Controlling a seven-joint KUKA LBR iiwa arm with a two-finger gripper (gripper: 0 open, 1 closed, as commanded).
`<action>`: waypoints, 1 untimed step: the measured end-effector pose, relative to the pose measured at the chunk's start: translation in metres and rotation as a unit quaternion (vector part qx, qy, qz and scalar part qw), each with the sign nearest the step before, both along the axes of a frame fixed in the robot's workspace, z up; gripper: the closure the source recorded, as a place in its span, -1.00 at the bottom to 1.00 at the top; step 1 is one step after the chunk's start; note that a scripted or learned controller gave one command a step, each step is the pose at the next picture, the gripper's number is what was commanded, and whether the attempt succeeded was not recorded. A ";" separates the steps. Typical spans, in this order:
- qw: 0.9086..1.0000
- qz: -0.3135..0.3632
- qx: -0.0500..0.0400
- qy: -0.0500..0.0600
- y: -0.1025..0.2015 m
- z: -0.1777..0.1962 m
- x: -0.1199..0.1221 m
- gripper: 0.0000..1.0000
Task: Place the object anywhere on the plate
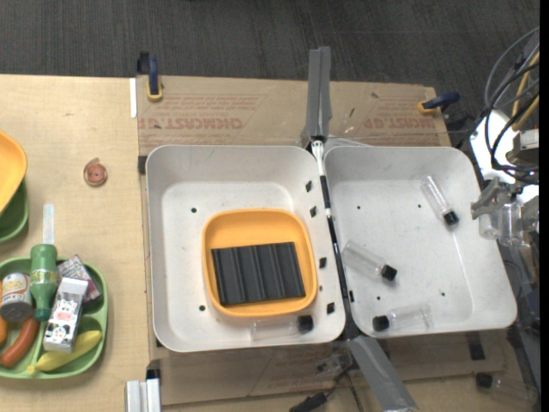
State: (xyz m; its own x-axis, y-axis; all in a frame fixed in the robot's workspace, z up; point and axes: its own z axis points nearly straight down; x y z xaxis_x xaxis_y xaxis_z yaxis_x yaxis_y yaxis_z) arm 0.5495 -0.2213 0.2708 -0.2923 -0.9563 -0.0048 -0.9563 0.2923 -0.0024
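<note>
Clear plastic tubes with black caps are what the task turns on: three lie in the right-hand white bin (480,303), one at the far right (436,199), one near the middle (367,263), and one by the near wall (401,319). A fourth tube (279,326) rests in the left-hand white bin (171,316), just beside the near edge of the orange square plate (221,230), which bears a black ribbed insert (258,273). Each tube looks light, rigid and smooth, so it will likely roll or slip; I would take one across its barrel at mid-length, fingers square to its axis. The grey arm's two-finger gripper (502,217) hangs at the right bin's right rim, holding nothing that I can see; whether it stands wide or narrow I cannot tell.
</note>
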 end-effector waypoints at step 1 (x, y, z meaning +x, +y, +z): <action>0.998 0.056 0.000 0.002 0.000 -0.038 -0.071 1.00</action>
State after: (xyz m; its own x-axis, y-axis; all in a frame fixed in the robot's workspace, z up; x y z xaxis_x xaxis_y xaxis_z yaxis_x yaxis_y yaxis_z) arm 0.4783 -0.2208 0.2326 -0.1842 -0.9829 -0.0041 -0.9829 0.1842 0.0010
